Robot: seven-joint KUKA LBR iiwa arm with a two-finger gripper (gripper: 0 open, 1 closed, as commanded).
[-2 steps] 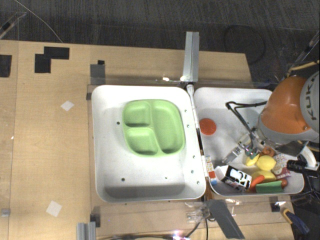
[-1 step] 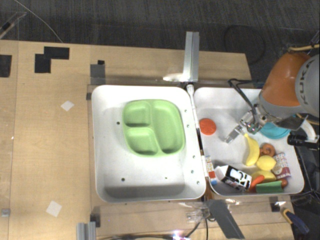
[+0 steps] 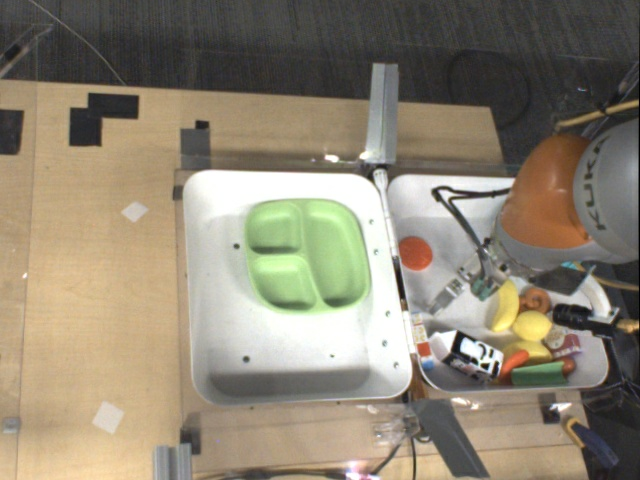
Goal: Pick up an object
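I reach in from the right over the right bin [image 3: 440, 190], and my claw [image 3: 462, 286] hangs low above its floor, near the middle of that bin. Whether it stands wide or narrow I cannot tell from here; the metal parts at its tip blur together, and I see nothing held between them. The nearest things to pick are two. The orange round piece [image 3: 416, 254] lies up and to the left of my claw, just beside the wall shared with the left bin [image 3: 215, 368]; being round, it has no long axis to line up with. The banana [image 3: 506, 306] lies just to the right of my claw, close under my wrist, with its long axis running at a slant from upper right to lower left, its lower end pointing toward the heap in the near corner. That heap holds a lemon [image 3: 533, 327], a black and white box [image 3: 474, 355], a green block [image 3: 538, 373] and a thin orange-red piece [image 3: 511, 362], all packed touching one another. I judge the banana the closer pick, though I would need to turn across its length. The green tray [image 3: 305, 253] sits alone in the left bin on the worktop [image 3: 90, 298], well apart from me.
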